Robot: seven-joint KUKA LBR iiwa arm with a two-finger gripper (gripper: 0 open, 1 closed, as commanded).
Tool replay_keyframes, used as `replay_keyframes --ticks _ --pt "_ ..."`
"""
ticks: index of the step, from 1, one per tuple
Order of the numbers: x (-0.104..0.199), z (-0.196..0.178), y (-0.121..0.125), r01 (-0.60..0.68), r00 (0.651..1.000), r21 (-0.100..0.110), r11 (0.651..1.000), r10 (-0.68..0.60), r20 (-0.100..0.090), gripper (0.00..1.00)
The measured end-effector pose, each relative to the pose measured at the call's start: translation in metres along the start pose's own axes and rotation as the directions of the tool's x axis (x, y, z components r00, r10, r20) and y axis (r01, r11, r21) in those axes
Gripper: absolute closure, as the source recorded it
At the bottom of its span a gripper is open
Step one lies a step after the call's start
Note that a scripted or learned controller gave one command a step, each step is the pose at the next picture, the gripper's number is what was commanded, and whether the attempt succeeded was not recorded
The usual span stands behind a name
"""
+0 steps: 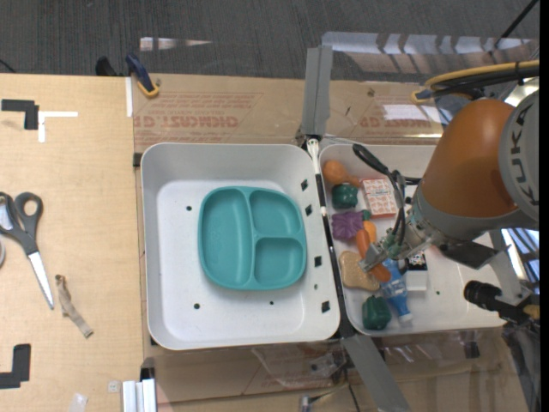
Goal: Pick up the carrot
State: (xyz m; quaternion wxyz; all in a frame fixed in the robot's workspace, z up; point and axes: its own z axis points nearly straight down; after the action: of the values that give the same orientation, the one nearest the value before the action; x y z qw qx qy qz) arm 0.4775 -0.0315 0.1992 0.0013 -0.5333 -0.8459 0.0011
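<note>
The carrot [367, 239] is small and orange, lying tilted in the right bin [446, 303], just right of the purple toy [347, 225], partly hidden.

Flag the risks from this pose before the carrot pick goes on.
1. Clutter: the carrot lies packed among the purple toy, the bread slice and the blue bottle, so the gripper may nudge or grab a neighbour.
2. The arm hides much of the right bin, so judging the grasp is hard.
</note>
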Motion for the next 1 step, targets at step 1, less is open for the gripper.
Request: replay_keyframes --ticks 1 --pt "0.077 0.0086 0.0368 0.182 0.983 0.001 0.983 -0.182 0.0 1.0"
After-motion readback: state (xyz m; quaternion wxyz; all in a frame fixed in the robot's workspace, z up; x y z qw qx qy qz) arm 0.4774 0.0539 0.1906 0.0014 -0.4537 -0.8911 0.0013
